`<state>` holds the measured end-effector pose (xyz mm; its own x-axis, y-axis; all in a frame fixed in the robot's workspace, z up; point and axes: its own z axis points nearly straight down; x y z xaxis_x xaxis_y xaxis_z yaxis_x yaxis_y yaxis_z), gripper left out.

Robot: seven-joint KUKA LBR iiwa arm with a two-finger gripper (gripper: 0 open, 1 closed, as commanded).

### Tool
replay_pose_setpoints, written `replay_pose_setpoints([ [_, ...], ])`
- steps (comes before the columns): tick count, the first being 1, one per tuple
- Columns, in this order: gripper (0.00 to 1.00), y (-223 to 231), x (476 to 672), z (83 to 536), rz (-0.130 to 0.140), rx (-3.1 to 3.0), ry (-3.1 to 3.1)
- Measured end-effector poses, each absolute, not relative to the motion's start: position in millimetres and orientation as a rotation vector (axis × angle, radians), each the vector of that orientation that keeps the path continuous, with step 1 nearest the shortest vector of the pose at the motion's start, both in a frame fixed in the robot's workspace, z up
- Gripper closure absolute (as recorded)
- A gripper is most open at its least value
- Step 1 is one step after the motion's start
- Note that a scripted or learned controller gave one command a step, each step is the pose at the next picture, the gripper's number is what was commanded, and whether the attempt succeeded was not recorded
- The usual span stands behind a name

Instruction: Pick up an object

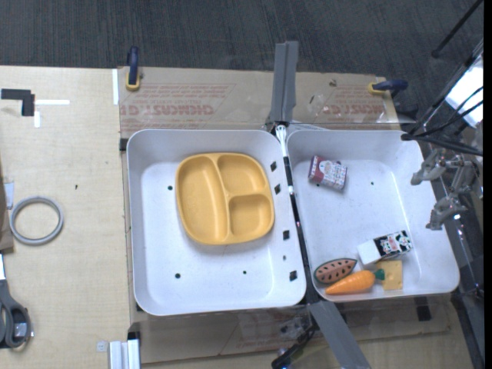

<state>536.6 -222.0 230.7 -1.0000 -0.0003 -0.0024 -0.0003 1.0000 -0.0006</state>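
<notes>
Two shallow white plastic bins sit side by side on the bench. The left bin (154, 283) holds a yellow three-compartment plastic plate (225, 198), lying flat toward the bin's upper middle. The right bin (361, 206) holds five small items: a maroon and white carton (327, 173) near its upper left, a black and white cow-print box (390, 246) toward the lower right, an orange toy carrot (350, 283) along the lower edge, a brown oval seeded toy (335, 269) touching the carrot's upper left, and a pale yellow cheese-like wedge (393, 275) just right of the carrot. A grey tape roll (34, 220) rests on the bench, well left of the bins. Whether the pincer is spread or pressed together cannot be told.
</notes>
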Motion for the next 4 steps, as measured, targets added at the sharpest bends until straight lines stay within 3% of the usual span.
replay_pose_setpoints([
  [1,1.00,-221,538.6,240,-0.003,-0.006,3.136],
  [2,0.00,-221,538.7,240,-0.003,-0.007,3.136],
  [3,0.00,-172,562.5,174,-0.001,0.759,3.048],
  [4,0.00,-120,601.4,92,-0.002,1.504,2.757],
])
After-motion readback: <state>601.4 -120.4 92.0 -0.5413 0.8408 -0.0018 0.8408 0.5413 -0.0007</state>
